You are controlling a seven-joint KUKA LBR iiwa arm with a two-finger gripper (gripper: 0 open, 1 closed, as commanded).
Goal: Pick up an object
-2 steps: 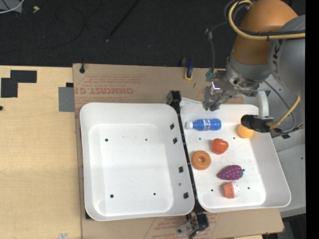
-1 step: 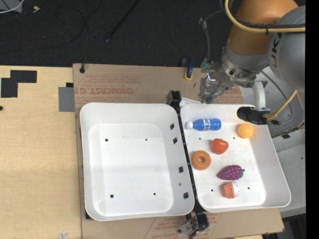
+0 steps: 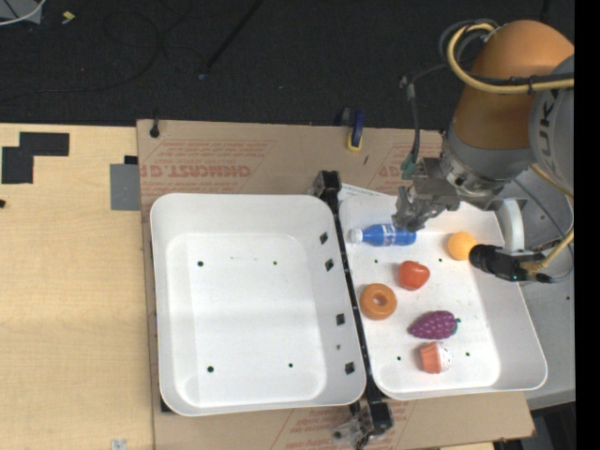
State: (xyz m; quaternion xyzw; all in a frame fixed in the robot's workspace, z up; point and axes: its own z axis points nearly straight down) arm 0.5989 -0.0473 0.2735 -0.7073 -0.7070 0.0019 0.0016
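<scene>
- Worktop [image 3: 66, 326]: pale wood on the left, with a brown cardboard sheet [image 3: 234, 162] under the two bins.
- Left bin [image 3: 169, 223]: shallow, white, a few small dark dots on its floor.
- Right bin [image 3: 506, 345]: shallow, white, set just beside the left one; a black clip strip [image 3: 342, 279] runs along the seam between them.
- Arm [image 3: 511, 92]: grey with an orange upper section, entering from the right and angled down over the far part of the right bin.
- Hand [image 3: 412, 216]: low over the far left part of the right bin, directly above the right end of a bottle. Its state cannot be told at this angle; nothing is visibly between its parts.
- Bottle [image 3: 382, 236]: blue, with a white cap, lying on its side on the bin floor, cap end pointing left toward the seam.
- Orange ball [image 3: 460, 245]: to the right of the bottle, near the far right of the bin, just beside a black cable part of the arm.
- Red tomato-like piece [image 3: 413, 274]: mid-bin, nearer than the bottle.
- Brown doughnut ring [image 3: 379, 301]: left of the tomato piece and slightly nearer, close to the seam.
- Purple grape bunch [image 3: 433, 324]: nearer again, right of the ring.
- Small orange-and-white piece [image 3: 432, 357]: nearest of the lot, just near of the grapes; kind unclear.
- Blue clamp [image 3: 355, 129]: on the far edge of the cardboard.
</scene>
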